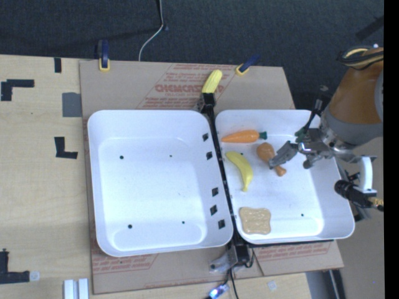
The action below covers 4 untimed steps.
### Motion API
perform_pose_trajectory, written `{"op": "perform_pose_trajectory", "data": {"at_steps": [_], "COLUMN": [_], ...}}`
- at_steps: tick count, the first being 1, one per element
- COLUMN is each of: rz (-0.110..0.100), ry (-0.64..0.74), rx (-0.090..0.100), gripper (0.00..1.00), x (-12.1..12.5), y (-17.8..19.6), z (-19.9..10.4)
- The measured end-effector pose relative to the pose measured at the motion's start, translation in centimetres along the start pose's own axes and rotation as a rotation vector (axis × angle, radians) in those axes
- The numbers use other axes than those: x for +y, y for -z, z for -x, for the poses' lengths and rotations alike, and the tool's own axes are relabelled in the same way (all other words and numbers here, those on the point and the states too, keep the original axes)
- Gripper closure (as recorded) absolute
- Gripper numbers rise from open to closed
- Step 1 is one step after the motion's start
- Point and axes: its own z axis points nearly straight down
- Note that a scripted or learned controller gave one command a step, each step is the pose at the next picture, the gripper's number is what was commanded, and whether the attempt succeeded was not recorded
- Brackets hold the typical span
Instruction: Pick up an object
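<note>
The right bin holds a carrot, a yellow banana, a round orange-brown piece, a small orange bit and a tan toast slice. My gripper hangs over the middle right of this bin, its fingers spread open. The left fingertip sits just right of the round piece and right above the small orange bit. I see nothing held between the fingers.
The left bin stands beside the right one, with a black divider rail between them. A yellow corn cob lies on the cardboard behind the bins. Dark cables and arm hardware overhang the right rim.
</note>
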Motion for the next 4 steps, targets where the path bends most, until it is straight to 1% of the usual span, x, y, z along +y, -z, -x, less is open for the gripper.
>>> {"op": "perform_pose_trajectory", "data": {"at_steps": [1,2,3,4], "rz": [-0.001,0.004,-0.005,0.02], "ry": [0.001,0.009,0.008,-0.006], "rx": [0.0,0.002,0.002,-0.003], "gripper": [1.0,1.0,1.0,1.0], "x": [0.0,0.8,3.8,-1.6], "y": [1.0,5.0,-1.8,17.4], "z": [0.0,-8.7,-16.6,-8.7]}}
